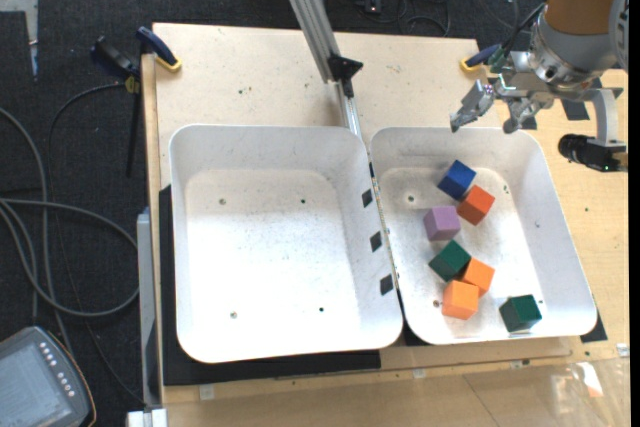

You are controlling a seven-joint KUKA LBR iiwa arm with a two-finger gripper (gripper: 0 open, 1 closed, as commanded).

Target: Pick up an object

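Seven blocks crowd the right bin (560,245) — my gripper (492,113), fingers spread and holding nothing, could nudge neighbours when I descend.

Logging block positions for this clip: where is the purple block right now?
In the camera view, the purple block lies in the right bin, near its middle, just below the blue block and above a dark green block.
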